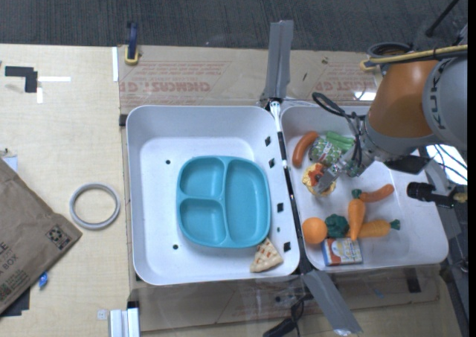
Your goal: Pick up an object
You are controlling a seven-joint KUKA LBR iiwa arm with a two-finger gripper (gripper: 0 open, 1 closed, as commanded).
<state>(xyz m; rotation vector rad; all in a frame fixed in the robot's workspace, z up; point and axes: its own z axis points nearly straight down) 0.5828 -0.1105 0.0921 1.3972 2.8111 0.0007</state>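
My gripper (332,171) hangs low over the upper left part of the right bin (416,257), reaching in from the right. Its tip is right at a small red and yellow toy (315,178), beside a green packet (332,145). Whether it touches the toy is unclear. A red sausage (301,148) lies at the bin's left wall. Toward the front lie an orange (314,230), a dark green piece (337,224), two carrots (356,216) (376,228), a red-orange sausage (376,194) and a small box (343,251).
The left bin (149,179) holds a teal divided plate (223,201) and a toy pizza slice (266,257) at its front right corner. On the bench to the left lie a tape roll (94,204) and a brown cardboard box (26,239).
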